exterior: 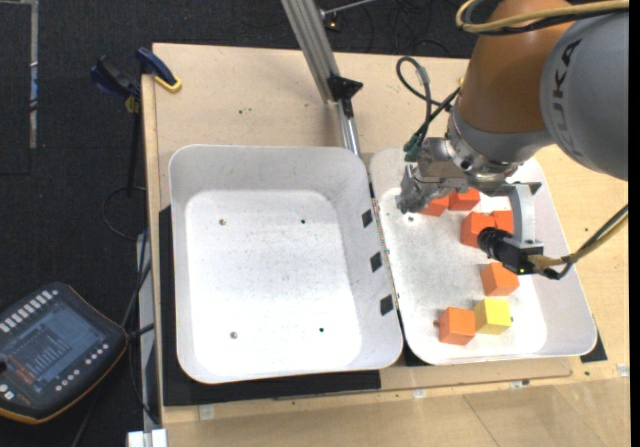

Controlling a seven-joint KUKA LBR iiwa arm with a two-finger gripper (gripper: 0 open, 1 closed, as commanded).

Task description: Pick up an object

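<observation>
layout: all blocks sit in the right bin (560, 335), within the arm's reach; left bin (270, 255) is well off to the claw's left.
claw (418, 197): low over the right bin's far-left corner, opening can't be judged.
nearest target: orange block (437, 203) just beside claw; contact unclear.
others: orange blocks (487, 229), yellow block (494, 316) nearer camera.

Grey KUKA-lettered arm (590, 85), orange wrist band (510, 65), black cables (425, 95)

Pincer (415, 197) low over right bin (570, 335), seemingly
</observation>
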